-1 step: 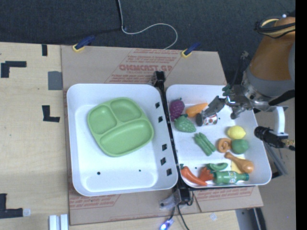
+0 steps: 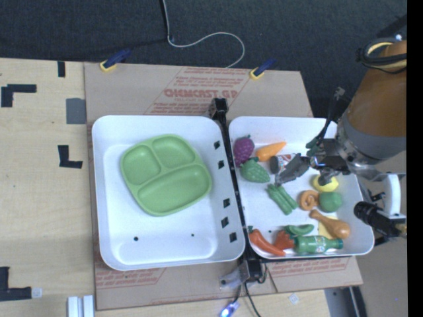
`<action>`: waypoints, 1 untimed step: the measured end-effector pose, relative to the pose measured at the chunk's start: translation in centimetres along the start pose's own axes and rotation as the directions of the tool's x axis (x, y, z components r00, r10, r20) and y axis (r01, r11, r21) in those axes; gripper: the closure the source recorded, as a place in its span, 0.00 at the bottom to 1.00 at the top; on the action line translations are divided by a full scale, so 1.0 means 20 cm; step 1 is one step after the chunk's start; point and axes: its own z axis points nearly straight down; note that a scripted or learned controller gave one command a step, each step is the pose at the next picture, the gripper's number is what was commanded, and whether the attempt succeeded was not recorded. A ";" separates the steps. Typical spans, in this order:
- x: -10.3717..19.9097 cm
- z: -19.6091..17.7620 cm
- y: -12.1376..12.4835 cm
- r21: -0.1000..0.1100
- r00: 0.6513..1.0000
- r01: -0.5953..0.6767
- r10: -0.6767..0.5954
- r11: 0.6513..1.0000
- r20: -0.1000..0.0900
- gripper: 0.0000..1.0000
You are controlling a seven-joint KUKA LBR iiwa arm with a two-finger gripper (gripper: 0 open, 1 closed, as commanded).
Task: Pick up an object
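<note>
Crowding hand (image 2: 291, 170): broccoli (image 2: 254, 172), carrot (image 2: 271, 152).

You're looking down on the bench (image 2: 39, 197), a pale wood surface with black tape marks along its left side. A brown cardboard sheet (image 2: 198, 91) with red printing lies flat on it, held at its far edge by two blue-and-yellow clips (image 2: 115, 59). On that cardboard sit the two white bins, touching side by side: the left bin (image 2: 112, 243) and the right bin (image 2: 301, 124), joined by a black divider strip (image 2: 228, 177).
</note>
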 end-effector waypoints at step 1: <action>-0.01 -0.04 0.01 0.003 1.000 -0.001 0.001 1.000 0.002 1.00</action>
